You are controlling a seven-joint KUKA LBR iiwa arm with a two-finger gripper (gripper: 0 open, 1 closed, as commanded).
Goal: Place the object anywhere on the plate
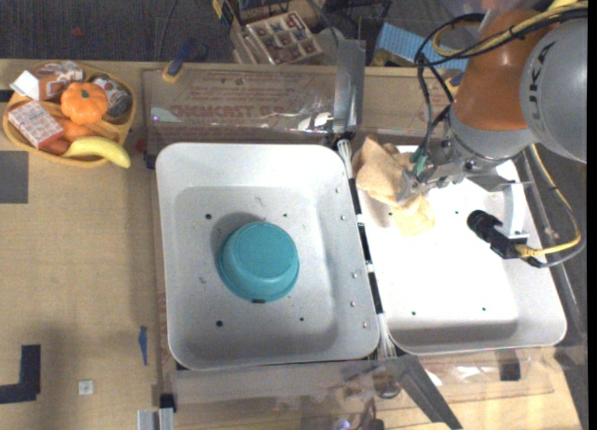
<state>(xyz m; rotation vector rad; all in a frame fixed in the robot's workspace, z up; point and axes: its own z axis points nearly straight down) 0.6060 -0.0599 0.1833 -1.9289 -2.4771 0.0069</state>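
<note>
Gripper at cloth, right bin.
You see the gripper down on the tan cloth; its grip cannot be told. The teal plate sits in the left bin.

Legible text. On the grey casing of the arm, at the right edge of the camera view, large dark letters run vertically; "UKA" can be read, the first letter being partly cut off by the casing's curve. A flat brown carton lying behind the left bin bears a line of faint printed capitals, too washed out by glare to read. Small packets in the fruit basket at the upper left carry printing that is too small to make out.
</note>
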